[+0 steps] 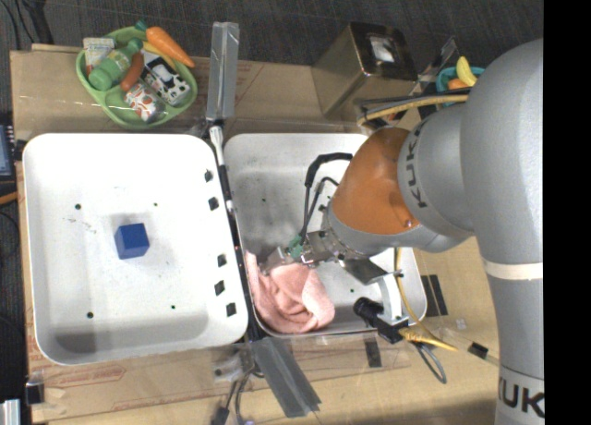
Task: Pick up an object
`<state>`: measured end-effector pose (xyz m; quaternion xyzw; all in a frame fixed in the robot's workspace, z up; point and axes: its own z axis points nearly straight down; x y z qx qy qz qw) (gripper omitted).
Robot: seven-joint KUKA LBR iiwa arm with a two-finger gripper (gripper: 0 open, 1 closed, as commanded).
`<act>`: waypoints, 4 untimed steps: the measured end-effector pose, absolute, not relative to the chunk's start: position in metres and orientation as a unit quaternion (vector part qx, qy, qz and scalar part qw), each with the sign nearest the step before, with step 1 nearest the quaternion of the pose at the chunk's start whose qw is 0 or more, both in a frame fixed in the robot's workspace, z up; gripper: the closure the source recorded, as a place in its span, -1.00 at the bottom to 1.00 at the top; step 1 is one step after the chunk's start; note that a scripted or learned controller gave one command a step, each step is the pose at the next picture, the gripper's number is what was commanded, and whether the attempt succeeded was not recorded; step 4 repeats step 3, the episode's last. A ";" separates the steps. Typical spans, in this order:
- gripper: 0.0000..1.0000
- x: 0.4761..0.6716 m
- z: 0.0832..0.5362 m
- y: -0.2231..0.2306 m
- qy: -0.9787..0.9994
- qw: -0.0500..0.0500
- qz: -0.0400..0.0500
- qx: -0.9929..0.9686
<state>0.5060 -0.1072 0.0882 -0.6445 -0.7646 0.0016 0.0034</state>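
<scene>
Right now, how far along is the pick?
Done: the arm has reached into the right bin and is low over the pink cloth. In hand: nothing visibly lifted; the cloth lies on the bin floor. Left: grasp and raise. The blue cube sits untouched in the left bin.

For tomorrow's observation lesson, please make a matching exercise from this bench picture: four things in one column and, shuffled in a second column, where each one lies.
Things
1. blue cube
2. pink cloth
3. green bowl of toy food
4. brown box

Places
A. in the right bin, near its front edge
B. on the bench beyond the left bin's far left corner
C. in the left bin, about mid-floor
D. on the bench beyond the right bin

Pairs: 1-C, 2-A, 3-B, 4-D
</scene>
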 end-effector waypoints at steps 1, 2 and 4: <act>1.00 0.506 0.095 -0.108 -0.766 0.005 0.003 -0.643; 1.00 0.507 0.101 -0.109 -0.767 0.007 0.004 -0.642; 1.00 0.536 0.286 -0.082 -0.689 0.001 0.002 -0.725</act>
